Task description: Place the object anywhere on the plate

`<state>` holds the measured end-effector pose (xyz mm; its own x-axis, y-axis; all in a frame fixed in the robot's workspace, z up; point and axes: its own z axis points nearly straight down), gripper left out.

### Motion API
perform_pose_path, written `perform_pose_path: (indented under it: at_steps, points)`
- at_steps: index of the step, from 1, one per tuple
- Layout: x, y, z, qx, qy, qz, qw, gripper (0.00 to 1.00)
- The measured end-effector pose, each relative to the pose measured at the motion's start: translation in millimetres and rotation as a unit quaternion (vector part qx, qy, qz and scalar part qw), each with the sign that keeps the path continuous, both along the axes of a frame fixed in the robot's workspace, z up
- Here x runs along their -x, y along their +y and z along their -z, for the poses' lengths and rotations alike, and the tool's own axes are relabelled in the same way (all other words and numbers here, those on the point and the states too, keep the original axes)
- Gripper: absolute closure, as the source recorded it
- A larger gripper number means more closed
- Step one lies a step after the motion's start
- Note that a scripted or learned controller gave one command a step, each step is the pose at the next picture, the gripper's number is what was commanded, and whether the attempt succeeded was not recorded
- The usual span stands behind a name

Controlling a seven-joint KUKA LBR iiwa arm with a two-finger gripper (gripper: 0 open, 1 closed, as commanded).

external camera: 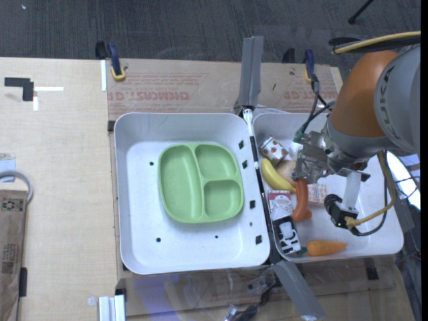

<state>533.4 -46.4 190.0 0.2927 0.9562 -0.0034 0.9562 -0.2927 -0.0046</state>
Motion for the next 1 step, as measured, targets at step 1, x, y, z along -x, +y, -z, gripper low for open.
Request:
perform_pose_path:
  at_steps: [1]
  points:
    - [-36.9,88.7,-0.3,-0.0002,-0.001,-0.049,0.9988,1.0]
